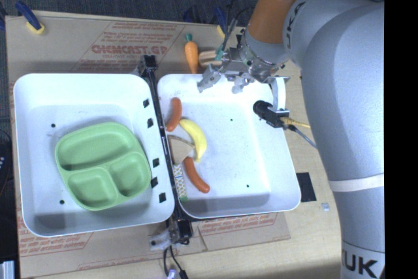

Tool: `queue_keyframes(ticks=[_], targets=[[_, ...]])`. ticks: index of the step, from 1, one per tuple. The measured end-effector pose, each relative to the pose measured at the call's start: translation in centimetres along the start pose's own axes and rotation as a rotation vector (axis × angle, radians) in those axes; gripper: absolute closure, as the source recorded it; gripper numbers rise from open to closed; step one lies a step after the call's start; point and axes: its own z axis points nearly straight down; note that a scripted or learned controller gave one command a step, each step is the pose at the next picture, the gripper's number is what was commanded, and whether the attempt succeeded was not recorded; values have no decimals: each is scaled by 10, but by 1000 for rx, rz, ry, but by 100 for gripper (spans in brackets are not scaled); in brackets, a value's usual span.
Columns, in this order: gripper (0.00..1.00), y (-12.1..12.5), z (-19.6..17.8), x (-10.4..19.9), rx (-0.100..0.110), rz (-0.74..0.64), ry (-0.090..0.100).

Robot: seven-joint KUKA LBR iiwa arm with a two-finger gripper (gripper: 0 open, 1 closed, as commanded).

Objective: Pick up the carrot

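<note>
Camera view shows the carrot point(191, 55) lying on the table point(98, 42) just behind the right bin point(281, 160), likely light, rigid, smooth plastic, best pinched mid-body; nearby gripper point(225, 78) carries nothing, its state unclear.

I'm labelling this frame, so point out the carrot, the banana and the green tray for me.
carrot point(191, 56): camera view, middle of its orange body.
banana point(196, 137): camera view, middle of its yellow curve.
green tray point(98, 144): camera view, floor of its large upper compartment.
</note>
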Motion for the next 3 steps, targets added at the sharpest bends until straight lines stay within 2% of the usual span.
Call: queue_keyframes(ticks=[1, 2, 3], targets=[[0, -1, 96, -31, 6, 93, -1], [0, 0, 73, -22, 2, 458, -1], [100, 0, 63, -21, 6, 452, 0]])
